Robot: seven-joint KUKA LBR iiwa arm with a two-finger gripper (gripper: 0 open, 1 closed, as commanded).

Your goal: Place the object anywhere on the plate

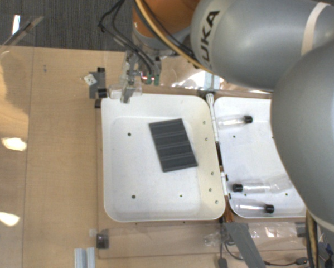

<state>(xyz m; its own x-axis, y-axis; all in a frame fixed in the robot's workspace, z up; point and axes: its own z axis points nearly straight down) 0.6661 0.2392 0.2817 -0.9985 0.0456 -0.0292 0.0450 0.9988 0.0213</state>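
Dark ribbed plate (pixel 173 145) sat bare in left bin (pixel 116 205) — nothing placed yet. Gripper (pixel 131 88) hovered over bin's top-left rim (grip state unclear). Clear tubes (pixel 250 188), probably the object, lay in right bin (pixel 256 144).

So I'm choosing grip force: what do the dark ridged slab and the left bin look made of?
The slab looks like dark grey matte rubber or plastic, going by its dull, ribbed surface; which one is unclear. The left bin looks like smooth white moulded plastic, with rounded corners and a soft sheen.
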